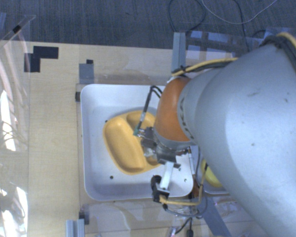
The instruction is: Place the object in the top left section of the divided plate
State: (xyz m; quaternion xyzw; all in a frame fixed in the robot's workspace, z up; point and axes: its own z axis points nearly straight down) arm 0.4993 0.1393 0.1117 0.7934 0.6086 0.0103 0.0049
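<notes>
1. A big grey robot arm (246, 132) comes in from the right side and covers a lot of the bench.
2. It has an orange band (170, 110) just above its wrist.
3. The wrist hangs over the left white bin (93, 132).
4. A yellow divided plate (122, 144) lies in that bin, near the middle.
5. The arm hides the right part of the plate.
6. The gripper (150, 149) is low over the plate's right side, but I cannot tell what state it is in, or if it has anything.
7. I cannot see the object for the plate.
8. A bit of something yellow (209, 177) peeks out under the arm in the right bin.
9. Black cables (222, 6) lie on the dark floor past the bench.
</notes>
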